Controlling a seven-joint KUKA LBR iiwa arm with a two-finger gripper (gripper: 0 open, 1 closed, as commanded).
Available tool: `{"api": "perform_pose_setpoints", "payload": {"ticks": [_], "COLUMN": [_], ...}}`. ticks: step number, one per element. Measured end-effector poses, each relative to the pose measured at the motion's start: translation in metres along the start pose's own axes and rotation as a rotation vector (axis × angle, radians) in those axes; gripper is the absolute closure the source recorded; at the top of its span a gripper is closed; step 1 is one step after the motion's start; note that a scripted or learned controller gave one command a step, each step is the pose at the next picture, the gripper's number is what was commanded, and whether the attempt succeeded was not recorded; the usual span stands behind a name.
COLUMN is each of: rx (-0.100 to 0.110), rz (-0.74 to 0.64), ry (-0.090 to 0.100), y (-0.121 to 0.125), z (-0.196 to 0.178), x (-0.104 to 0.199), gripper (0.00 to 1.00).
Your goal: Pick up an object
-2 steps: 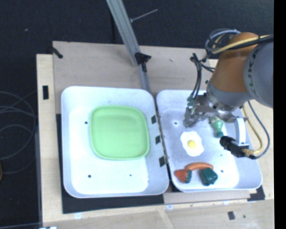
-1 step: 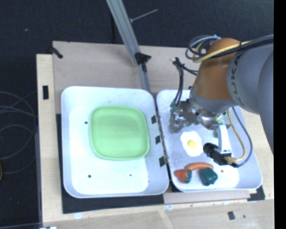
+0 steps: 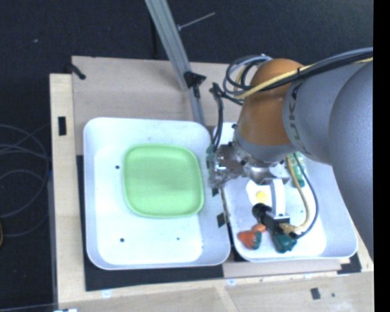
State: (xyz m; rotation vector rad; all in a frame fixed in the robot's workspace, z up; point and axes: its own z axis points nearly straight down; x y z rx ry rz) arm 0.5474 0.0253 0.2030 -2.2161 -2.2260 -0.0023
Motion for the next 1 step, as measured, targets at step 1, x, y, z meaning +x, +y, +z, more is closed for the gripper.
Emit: {"api": "perform_pose_setpoints", "payload": {"ticks": [1], "rx": [0.000], "rz": [0.000], "ry": [0.000], "y": [-0.0143], "z": [-0.0046], "x": [0.0567], "gripper": [1.00]}}
